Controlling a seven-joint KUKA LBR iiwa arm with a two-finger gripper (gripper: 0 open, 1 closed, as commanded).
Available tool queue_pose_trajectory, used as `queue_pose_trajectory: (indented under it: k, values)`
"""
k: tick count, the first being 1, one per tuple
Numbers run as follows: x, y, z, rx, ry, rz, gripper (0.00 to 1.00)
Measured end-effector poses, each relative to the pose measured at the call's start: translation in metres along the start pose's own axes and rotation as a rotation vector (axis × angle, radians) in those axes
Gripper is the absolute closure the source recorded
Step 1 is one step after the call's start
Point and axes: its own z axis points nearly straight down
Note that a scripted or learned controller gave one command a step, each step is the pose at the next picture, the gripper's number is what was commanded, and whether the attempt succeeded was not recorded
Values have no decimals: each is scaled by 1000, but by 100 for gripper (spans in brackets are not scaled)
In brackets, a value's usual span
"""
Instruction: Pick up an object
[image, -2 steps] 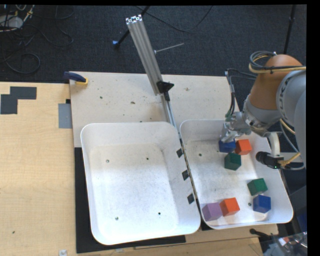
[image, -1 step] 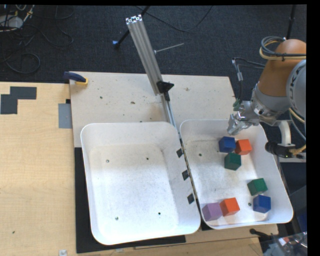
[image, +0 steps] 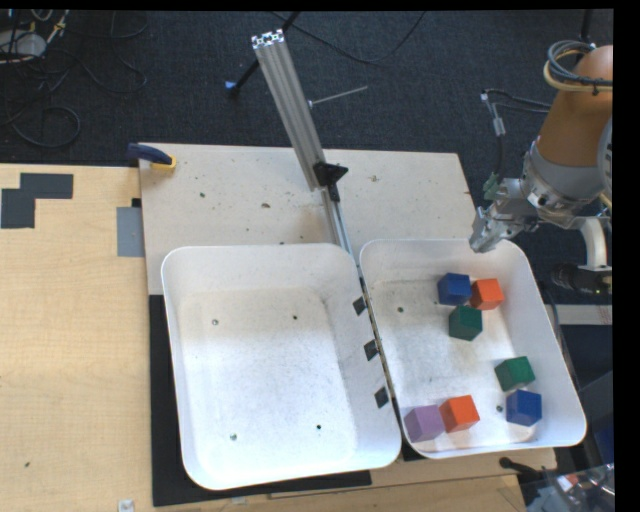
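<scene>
Gripper (image: 484, 236) poised over the right bin's (image: 560, 345) far rim, carrying nothing; its grasp state cannot be told. Nearest candidates, a blue cube (image: 453, 288) and orange cube (image: 488, 293), lie unlifted. Pick not yet begun.

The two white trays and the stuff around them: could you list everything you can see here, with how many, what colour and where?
Bins: 2, white, side by side on the bench; left bin, right bin.
Blue blocks: 2, right bin; one at the far end, one at the near right corner.
Orange blocks: 2, right bin; one touching the far blue block, one at the near edge.
Green blocks: 2, right bin; one just below the far pair, one near the right wall.
Purple block: 1, right bin, beside the near orange block.
Metal bar: 1, silver, slanting behind the bins.
Gripper: 1, grey, over the right bin's far rim.
</scene>
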Motion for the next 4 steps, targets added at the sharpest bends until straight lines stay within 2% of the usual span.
queue_pose_trajectory:
  k: [1, 2, 3, 4]
  values:
    - [0, 0, 17, 8, 1, -2, 100]
    - [56, 0, 6, 7, 4, 0, 100]
    - [104, -5, 14, 9, 3, 0, 100]
    - [157, -12, 0, 8, 4, -1, 100]
